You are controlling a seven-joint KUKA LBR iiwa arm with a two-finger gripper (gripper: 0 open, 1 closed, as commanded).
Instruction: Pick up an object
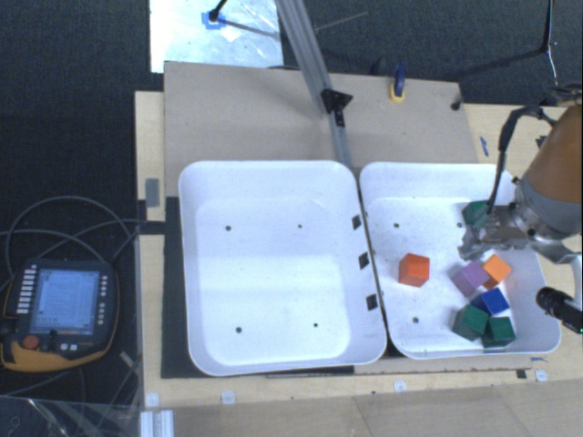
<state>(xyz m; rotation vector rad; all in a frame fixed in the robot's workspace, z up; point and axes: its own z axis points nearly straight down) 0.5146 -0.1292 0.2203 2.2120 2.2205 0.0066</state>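
The right bin (pixel 401 335) holds several small blocks. A red-orange cube (pixel 414 269) sits alone near the bin's middle. To its right cluster a purple block (pixel 471 279), a small orange block (pixel 497 268), a blue block (pixel 493 299) and two dark green blocks (pixel 473 320) (pixel 498 331). Another green block (pixel 475 213) lies farther back by the arm. My gripper (pixel 473 247) hangs low over the right side of this bin, just above the purple and small orange blocks. Nothing can be made out in its grasp.
The left bin (pixel 196 244) stands beside the right one, sharing a middle wall with black clips (pixel 364 260). A slanted metal pole (pixel 310 62) crosses the back of the bench. A teach pendant (pixel 59 312) lies on the floor at left.
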